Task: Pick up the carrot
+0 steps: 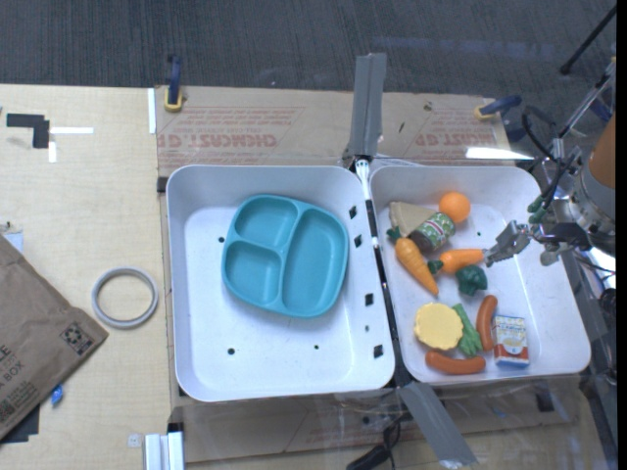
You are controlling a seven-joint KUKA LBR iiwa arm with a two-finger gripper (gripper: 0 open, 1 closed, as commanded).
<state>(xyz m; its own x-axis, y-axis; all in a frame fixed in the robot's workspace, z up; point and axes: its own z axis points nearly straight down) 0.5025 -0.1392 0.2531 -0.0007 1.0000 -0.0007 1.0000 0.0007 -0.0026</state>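
The carrot (416, 265), orange with a green top, lies at a slant near the left wall of the right bin (563, 360). A smaller orange carrot-like piece (460, 258) lies just to its right, pointing toward my gripper. My gripper (505, 243) hangs over the right part of that bin, right of both orange pieces and apart from them. I see nothing held in it.
Around the carrot are a cheese wedge (407, 213), a dark bottle (431, 231), an orange ball (454, 206), broccoli (472, 280), a yellow piece (438, 326), two sausages (487, 319) and a small carton (510, 341). The left bin (196, 360) holds a teal divided plate (286, 256). A tape ring (124, 296) lies on the bench.
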